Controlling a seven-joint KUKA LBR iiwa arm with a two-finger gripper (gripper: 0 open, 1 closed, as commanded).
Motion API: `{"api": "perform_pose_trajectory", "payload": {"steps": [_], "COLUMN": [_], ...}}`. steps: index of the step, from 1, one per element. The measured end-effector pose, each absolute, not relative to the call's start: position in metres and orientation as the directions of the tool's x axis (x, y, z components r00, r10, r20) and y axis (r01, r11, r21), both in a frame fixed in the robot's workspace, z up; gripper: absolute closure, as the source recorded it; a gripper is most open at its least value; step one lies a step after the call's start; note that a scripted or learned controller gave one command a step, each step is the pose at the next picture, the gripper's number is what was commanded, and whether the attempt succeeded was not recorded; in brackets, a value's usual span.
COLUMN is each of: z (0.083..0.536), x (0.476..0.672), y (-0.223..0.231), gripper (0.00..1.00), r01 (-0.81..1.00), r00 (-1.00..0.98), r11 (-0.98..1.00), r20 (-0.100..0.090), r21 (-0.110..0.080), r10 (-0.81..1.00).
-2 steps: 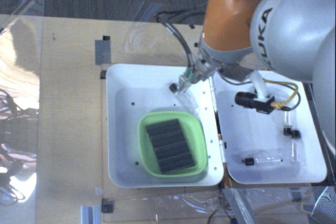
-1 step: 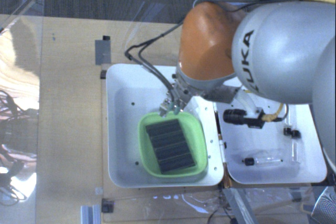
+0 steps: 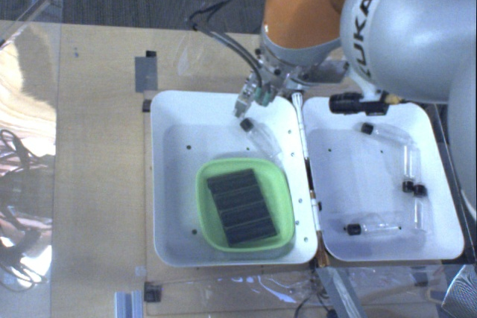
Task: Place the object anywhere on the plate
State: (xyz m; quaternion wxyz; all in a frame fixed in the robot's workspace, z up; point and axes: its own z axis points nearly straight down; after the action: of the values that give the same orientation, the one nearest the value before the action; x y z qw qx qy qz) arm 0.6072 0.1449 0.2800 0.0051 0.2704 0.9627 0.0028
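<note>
You see the grey arm (image 3: 402, 18) with its orange band reaching in from the right, its two-finger gripper (image 3: 246, 106) hanging over the far edge of the left shallow white bin (image 3: 165, 182). Whether it is released or clenched cannot be told. Just beside its tip, a clear plastic tube with a black cap (image 3: 257, 132) lies on the bin floor, far of the square lime-green plate (image 3: 279, 190). A dark ribbed rectangular block (image 3: 240, 206) rests on that plate. In the right white bin (image 3: 440, 182) you find several more clear black-capped tubes (image 3: 376, 226).
</note>
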Motion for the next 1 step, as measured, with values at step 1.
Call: {"api": "perform_pose_trajectory", "payload": {"steps": [1], "z": [0.266], "x": [0.5655], "y": [0.1704], "gripper": [1.0], "r01": [0.216], "r00": [-0.976], "r11": [0.976], "r20": [-0.007], "r21": [0.005], "r10": [0.216]}}
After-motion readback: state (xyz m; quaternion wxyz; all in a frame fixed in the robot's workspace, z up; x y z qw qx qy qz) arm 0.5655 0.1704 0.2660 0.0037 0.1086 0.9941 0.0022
